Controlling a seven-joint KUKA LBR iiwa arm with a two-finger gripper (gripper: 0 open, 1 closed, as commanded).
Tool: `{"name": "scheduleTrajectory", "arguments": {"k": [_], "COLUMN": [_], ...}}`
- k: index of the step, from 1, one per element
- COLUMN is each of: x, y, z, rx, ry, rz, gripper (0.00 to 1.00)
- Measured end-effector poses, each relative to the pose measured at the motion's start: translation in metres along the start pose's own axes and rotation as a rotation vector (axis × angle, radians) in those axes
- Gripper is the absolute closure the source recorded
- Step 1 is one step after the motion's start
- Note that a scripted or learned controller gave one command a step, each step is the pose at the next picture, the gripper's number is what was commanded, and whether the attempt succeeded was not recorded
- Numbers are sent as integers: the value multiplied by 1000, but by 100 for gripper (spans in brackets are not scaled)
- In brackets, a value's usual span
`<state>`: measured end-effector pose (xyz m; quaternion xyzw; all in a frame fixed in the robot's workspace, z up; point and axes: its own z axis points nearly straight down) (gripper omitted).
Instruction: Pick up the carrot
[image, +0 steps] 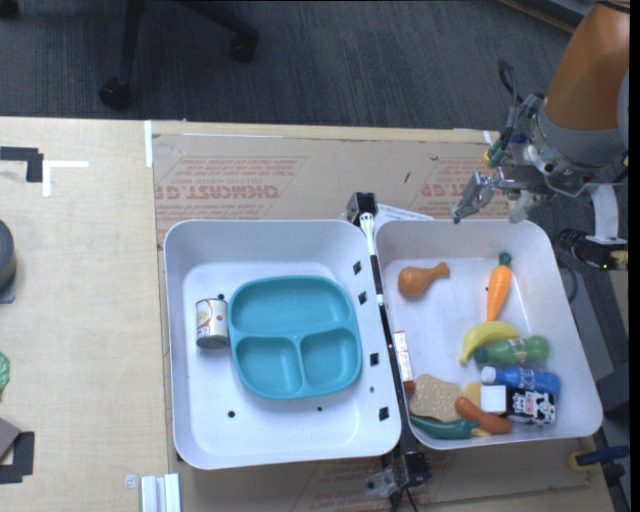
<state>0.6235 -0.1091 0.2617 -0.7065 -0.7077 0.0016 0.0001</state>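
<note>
green pepper (440, 428) by near rim | carrot (498, 288) untouched in right bin (575, 330) | gripper (490, 190) above far rim, your jaws' state unclear | pick remains

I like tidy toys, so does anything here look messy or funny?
A little. The small tin can lies tipped on its side beside the turquoise divided plastic tray in the left white bin. The toy food in the right white bin is heaped in one corner, while the orange carrot lies apart.
</note>
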Motion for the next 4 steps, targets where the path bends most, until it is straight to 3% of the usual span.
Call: {"name": "scheduleTrajectory", "arguments": {"k": [1,2,3,4], "x": [-45,-81,-81,-40], "y": [-7,-42,-41,-21], "z": [123,168,159,36], "rx": [0,-7,-8,-4], "ry": [1,-2,-2,-1], "rz": [-137,-111,-107,-25], "gripper": [0,0,100,100]}}
